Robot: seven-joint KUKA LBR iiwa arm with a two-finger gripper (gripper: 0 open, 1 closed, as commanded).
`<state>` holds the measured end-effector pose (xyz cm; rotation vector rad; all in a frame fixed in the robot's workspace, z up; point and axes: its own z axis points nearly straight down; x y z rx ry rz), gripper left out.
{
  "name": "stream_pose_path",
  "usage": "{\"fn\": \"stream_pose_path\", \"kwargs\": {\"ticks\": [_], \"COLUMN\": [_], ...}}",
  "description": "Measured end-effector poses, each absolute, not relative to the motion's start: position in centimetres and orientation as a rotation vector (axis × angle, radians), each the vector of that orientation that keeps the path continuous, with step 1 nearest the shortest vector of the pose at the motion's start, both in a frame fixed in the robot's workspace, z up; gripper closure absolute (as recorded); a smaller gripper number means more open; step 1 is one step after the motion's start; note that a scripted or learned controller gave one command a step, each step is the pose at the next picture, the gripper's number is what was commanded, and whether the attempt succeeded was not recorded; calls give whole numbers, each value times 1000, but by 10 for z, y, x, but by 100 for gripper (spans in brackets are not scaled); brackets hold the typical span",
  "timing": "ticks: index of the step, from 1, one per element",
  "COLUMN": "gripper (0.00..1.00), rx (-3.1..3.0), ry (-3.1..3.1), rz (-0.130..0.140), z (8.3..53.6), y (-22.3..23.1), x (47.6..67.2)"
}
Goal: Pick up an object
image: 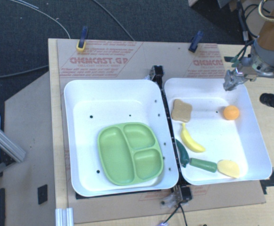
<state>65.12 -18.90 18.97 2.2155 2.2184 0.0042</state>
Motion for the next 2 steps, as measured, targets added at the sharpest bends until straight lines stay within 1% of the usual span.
{"fn": "stream_pose_path", "kwargs": {"ticks": [1,2], "gripper": [100,100], "rx": [2215,2219], "ry": [2218,2228], "rz": [5,-1], "z": [234,237], "y": [-185,-132], "x": [653,637]}}
